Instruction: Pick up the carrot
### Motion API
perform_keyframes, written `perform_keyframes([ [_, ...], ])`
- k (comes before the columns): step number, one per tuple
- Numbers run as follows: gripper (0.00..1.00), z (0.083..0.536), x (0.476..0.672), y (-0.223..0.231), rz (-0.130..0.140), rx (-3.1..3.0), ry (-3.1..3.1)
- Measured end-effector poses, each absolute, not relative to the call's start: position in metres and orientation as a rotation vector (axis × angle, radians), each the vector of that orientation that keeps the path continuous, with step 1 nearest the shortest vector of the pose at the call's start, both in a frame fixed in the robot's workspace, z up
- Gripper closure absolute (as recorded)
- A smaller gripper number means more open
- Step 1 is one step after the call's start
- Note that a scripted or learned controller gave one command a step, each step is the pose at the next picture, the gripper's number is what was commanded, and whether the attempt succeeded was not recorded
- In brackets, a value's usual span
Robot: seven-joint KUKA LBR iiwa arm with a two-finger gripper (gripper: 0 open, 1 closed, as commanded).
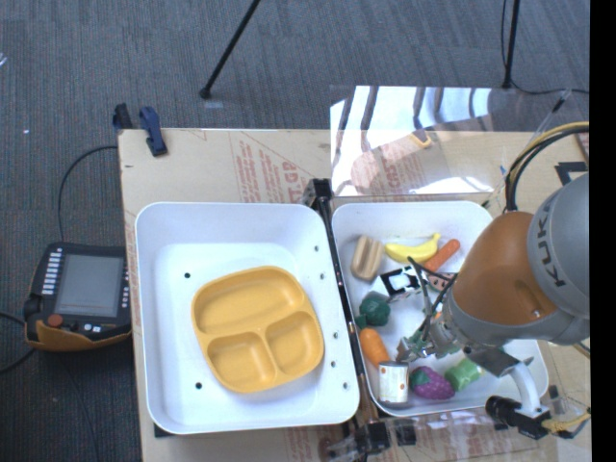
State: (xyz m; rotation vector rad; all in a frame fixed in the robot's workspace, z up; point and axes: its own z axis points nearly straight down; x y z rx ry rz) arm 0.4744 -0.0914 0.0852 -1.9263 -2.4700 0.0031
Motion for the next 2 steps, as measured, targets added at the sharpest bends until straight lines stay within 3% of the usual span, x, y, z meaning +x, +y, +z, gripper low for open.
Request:
perform_keyframes([
  [1,1.0,0.1892,0.4878,-0.0218,-0.007,-2.11,-2.325],
  [2,0.0,0.1859,0.4856,-0.0238,0.005,-2.11,-2.318],
])
